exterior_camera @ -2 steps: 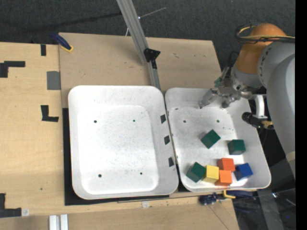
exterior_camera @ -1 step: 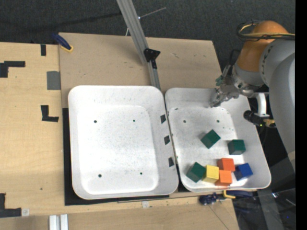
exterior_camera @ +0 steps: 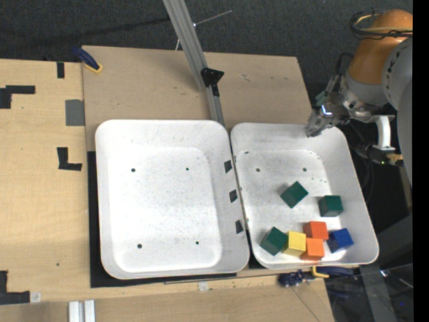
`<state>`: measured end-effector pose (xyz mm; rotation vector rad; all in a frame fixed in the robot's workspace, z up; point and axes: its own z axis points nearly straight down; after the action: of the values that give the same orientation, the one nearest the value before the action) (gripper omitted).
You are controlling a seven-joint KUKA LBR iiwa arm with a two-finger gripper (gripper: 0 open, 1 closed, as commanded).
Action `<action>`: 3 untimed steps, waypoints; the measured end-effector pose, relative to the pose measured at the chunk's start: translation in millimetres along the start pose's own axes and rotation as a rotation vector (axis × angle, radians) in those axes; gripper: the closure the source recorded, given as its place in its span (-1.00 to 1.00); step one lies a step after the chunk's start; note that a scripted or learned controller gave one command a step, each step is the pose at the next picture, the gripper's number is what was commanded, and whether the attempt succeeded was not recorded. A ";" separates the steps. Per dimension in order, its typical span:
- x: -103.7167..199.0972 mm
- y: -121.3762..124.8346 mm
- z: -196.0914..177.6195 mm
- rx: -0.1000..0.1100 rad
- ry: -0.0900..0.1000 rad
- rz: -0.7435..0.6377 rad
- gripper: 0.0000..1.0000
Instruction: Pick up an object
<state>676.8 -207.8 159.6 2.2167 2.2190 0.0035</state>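
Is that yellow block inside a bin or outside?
Inside. The yellow block lies in the right bin, near its front edge, among other blocks.

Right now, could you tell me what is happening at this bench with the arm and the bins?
The arm's gripper sits over the far rim of the right bin, away from the blocks, with nothing visibly between its fingers. Seven blocks lie in that bin: a green one alone in the middle, another green one to its right, and a cluster of green, yellow, two orange and blue near the front edge. No pick has happened yet.
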 end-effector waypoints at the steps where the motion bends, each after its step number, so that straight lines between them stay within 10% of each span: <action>1: 2.0 2.6 -43.5 0.000 0.001 -0.001 1.00; 3: 54.5 -2.8 -69.9 0.007 0.003 -0.004 1.00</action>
<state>673.5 -153.1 229.4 2.2171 2.2284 -0.0003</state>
